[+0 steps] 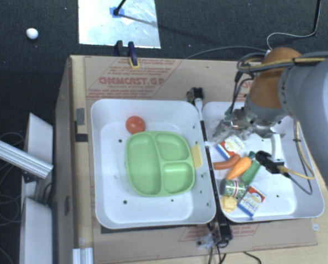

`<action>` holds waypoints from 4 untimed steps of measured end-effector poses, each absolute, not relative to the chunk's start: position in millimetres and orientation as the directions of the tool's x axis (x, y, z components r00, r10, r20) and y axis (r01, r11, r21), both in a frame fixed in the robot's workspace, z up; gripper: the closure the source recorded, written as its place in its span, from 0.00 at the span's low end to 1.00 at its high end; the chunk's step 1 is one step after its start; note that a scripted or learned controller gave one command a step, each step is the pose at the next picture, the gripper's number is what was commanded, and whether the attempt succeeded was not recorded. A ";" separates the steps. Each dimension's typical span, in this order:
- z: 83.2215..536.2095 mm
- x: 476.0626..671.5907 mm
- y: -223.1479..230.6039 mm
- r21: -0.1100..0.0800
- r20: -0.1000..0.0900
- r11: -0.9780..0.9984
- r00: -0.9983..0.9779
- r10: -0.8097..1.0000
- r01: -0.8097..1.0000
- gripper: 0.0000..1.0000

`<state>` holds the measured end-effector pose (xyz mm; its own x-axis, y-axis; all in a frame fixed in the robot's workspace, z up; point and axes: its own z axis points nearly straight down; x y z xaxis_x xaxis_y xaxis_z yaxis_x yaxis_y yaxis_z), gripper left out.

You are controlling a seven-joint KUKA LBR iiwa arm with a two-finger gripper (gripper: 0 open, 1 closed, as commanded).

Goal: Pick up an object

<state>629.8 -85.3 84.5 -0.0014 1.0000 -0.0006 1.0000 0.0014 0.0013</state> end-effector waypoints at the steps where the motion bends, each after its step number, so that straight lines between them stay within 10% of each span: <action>1: 84.4 594.1 -84.3 0.002 0.000 0.002 -0.002 1.000 1.000 0.00; 2: 85.2 669.4 -90.3 0.003 -0.001 0.005 -0.005 1.000 1.000 0.00; 3: 96.4 670.3 -90.5 0.006 -0.002 0.008 -0.008 1.000 1.000 1.00; 4: 96.2 670.2 -90.4 0.005 -0.002 0.008 -0.008 1.000 1.000 0.00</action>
